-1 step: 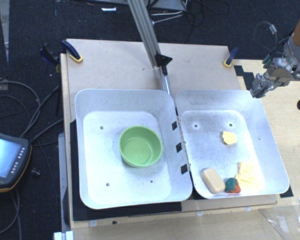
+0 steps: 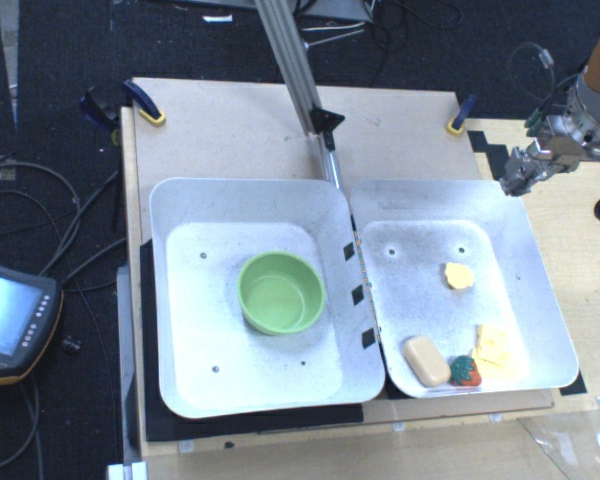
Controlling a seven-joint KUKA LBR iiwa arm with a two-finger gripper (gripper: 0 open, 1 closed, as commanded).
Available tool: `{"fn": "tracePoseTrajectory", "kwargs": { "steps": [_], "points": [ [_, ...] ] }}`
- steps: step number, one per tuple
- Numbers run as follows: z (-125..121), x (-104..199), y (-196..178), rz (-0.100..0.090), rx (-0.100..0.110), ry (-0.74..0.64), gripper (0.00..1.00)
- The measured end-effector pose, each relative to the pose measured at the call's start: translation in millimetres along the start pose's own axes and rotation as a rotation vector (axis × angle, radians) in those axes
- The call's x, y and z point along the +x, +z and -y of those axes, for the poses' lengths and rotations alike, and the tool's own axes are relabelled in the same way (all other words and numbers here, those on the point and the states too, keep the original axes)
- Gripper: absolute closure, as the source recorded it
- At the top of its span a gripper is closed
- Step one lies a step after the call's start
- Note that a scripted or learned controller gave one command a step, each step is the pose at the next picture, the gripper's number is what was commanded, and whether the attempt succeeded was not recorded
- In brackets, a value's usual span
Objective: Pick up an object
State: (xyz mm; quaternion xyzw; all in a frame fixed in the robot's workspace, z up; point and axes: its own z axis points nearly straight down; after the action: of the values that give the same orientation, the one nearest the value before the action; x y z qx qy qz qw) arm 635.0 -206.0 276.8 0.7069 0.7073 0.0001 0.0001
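Objects: four small things lie in the right bin (image 2: 510, 230), all toward its near half.
Yellow lump (image 2: 460, 276): alone mid-bin, well apart from the other three.
Tan block (image 2: 426, 360): near the front wall, lying at a slant.
Red-green piece (image 2: 465, 370): just beside the tan block, on its right, touching or nearly so.
Pale yellow piece (image 2: 494, 347): just right of the red-green piece, by the bin's front right corner.
Bowl (image 2: 281, 293): green, upright, open side up, in the middle of the left bin (image 2: 180, 228), apart from every wall.
Bins: white, shallow, side by side, their inner walls meeting along the centre with black tabs at the seam.
Gripper (image 2: 515, 181): at the far right, above the table (image 2: 230, 128) just outside the right bin's far right corner, well apart from all the objects.
Fingers: dark and small here; cannot tell whether they are open or closed, and nothing can be seen between them.
Arm (image 2: 590, 108): grey, entering from the right edge, cables looping above it.
Table: light wood, with yellow-tipped clamps at its two far corners.
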Motion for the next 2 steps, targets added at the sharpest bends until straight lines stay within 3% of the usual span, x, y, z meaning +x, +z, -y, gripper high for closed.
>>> {"fn": "tracePoseTrajectory", "kwargs": {
  "steps": [1,2],
  "points": [
    [11,1,54,-0.001,0.004,0.000,0.00],
    [2,5,109,-0.001,0.005,-0.001,0.00]
  ]
}}
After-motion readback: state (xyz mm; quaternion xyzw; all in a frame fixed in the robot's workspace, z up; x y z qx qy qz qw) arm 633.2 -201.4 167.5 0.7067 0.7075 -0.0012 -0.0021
